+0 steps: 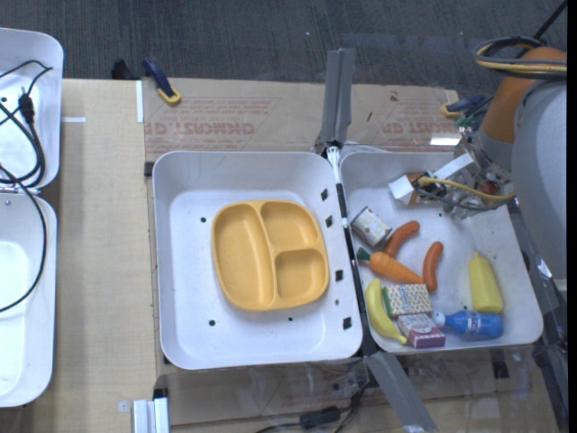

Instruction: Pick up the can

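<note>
Reaching in from the right, arm [541, 142] sits over the back of the right bin [532, 327]; gripper [464, 192] is among cables, finger state cannot be told. Can [369, 225] lies tilted at that bin's left wall, beside two sausages [402, 236], a carrot [393, 266] and a banana [380, 312]. Left bin [171, 260] holds a yellow divided plate [269, 253].
</note>
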`<state>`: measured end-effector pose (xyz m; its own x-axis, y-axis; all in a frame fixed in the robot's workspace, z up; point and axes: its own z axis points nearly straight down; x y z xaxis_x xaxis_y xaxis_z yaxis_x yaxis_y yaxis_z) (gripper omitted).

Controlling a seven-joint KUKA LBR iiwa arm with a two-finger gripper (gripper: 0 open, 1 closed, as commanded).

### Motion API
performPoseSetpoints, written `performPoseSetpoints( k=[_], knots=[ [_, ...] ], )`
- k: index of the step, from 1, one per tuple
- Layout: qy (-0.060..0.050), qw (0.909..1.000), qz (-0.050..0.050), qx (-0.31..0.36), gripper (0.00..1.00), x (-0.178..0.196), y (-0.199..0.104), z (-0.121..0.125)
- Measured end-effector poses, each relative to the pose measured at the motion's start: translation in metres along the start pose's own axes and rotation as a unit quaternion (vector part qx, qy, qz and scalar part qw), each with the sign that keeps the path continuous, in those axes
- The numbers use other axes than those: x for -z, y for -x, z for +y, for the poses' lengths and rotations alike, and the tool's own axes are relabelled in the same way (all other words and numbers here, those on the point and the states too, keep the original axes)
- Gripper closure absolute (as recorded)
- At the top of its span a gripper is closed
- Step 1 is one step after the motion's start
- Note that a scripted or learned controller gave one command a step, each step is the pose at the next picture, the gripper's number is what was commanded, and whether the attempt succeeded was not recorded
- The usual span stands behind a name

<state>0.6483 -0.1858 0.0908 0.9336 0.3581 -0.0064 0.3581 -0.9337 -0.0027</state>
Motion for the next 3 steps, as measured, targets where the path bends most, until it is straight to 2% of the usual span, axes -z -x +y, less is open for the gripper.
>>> performPoseSetpoints(
  k=[1, 2, 3],
  knots=[
    [0.0, 1.0, -0.002, 0.002, 1.0, 0.009, 0.0, 0.0],
    [0.001, 0.9977, 0.002, -0.067, 1.0, 0.094, -0.009, -0.025],
    [0.001, 0.9966, 0.002, -0.082, 1.0, 0.2, -0.024, -0.054]
  ],
)
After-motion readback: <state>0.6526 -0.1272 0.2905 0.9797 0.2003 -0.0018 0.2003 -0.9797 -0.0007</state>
